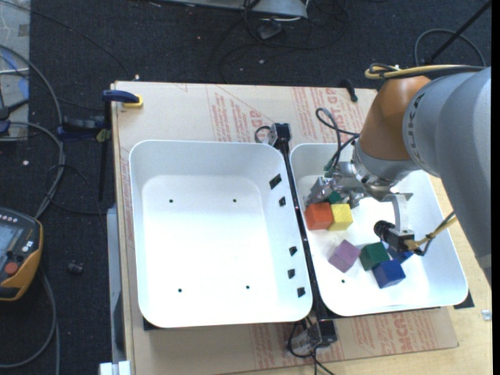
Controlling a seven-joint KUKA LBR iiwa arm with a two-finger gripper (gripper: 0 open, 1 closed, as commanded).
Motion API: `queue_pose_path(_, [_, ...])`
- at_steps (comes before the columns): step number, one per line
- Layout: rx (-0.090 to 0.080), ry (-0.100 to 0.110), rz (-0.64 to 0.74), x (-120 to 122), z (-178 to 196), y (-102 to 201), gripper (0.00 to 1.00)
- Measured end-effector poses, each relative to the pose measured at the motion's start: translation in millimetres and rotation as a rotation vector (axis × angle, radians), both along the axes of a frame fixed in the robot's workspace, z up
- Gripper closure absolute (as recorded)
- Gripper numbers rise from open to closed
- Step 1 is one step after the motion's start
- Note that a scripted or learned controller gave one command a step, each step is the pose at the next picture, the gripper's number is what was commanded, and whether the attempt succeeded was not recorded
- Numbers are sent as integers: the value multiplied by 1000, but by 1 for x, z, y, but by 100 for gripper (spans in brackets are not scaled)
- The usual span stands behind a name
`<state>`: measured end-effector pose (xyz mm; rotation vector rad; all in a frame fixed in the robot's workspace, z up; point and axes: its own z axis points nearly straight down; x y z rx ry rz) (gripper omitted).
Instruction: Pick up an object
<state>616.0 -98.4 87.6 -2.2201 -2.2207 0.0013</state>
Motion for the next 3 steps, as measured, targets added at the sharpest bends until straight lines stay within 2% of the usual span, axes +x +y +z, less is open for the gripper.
queue_pose_path(1, [-1, -3, -1, 1, 12, -1, 100])
queue_pose_path(2, [0, -10, 4, 41, 105, 48, 100])
queue_pose_path(3, [1, -1, 5, 46, 100, 121, 100])
